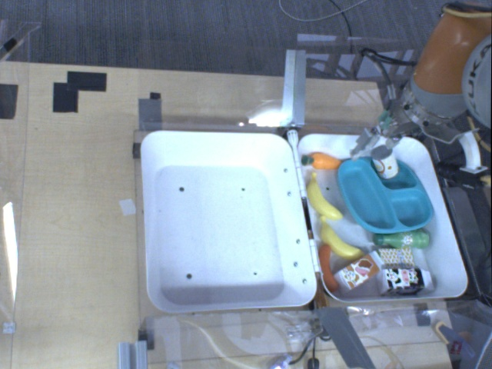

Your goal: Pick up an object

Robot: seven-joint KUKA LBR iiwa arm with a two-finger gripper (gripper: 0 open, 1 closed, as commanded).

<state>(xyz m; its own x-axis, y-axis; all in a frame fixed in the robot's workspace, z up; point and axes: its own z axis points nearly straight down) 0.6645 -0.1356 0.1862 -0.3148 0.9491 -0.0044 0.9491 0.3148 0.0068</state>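
Your gripper (pixel 382 154) hangs over the blue tray (pixel 384 197) by the right bin's (pixel 450 271) far edge, finger state unclear; you're approaching, so next descend and close.

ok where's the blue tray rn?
The blue tray lies in the right bin, toward its far end, right of the bananas, with the gripper over its far edge.

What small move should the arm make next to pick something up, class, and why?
Probably lower the gripper a little further. It sits over the upper edge of the blue divided tray in the right bin, with nothing visibly between its fingers.
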